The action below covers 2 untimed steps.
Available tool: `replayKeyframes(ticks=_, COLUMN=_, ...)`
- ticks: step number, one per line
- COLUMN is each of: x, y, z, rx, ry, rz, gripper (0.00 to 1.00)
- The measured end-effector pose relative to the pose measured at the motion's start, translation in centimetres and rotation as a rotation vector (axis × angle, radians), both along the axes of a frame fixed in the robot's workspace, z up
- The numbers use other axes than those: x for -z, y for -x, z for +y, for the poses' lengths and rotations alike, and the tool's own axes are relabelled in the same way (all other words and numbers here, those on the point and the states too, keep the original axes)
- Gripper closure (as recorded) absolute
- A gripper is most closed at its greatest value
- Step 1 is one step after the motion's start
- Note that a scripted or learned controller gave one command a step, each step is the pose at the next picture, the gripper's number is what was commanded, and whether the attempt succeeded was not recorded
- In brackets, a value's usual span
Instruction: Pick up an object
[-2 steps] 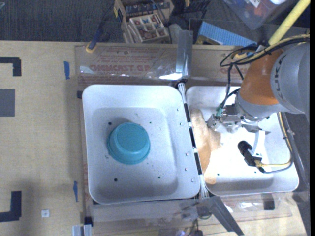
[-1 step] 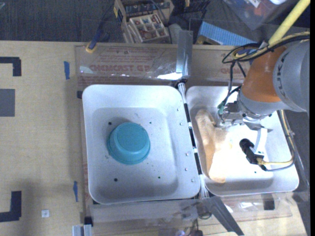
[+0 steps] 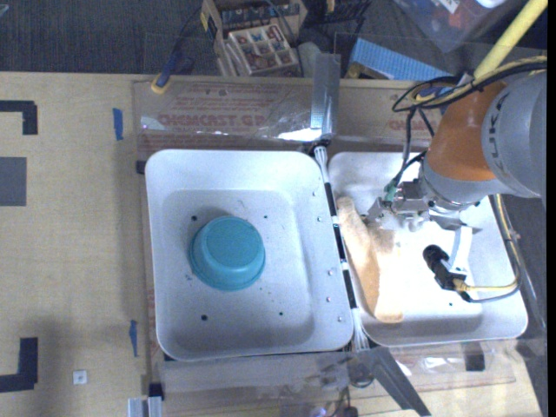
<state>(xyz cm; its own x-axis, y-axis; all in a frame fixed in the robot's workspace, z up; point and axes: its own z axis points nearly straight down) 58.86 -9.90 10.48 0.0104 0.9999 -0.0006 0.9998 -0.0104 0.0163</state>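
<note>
Arm (image 3: pixel 486 137) poised over right bin (image 3: pixel 495 324); gripper (image 3: pixel 401 211) beside wooden spatula (image 3: pixel 365 263), finger state cannot be told. Step: approach. Next: descend, close on spatula. Blue bowl (image 3: pixel 228 252) occupies left bin (image 3: pixel 165 189).

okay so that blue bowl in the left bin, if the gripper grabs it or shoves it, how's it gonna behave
The blue bowl looks rigid, so probably stiff rather than floppy. It seems to sit upside down on its wide rim, so a push would likely slide it across the left bin instead of tipping it. Its smooth rounded sides may slip between fingers.

Teal bowl (image 3: pixel 228 252), seemingly tan spatula (image 3: pixel 365 268)
</note>
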Motion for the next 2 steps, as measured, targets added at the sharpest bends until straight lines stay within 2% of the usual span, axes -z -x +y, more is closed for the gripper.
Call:
replayKeyframes(ticks=1, x=1.0, y=-0.2, z=0.3, rx=-0.176, ry=0.005, rz=-0.002, gripper=0.0)
replayKeyframes(ticks=2, x=-8.0, y=-2.0, z=1.9, rx=0.063, ry=0.0, rz=0.015, gripper=0.0)
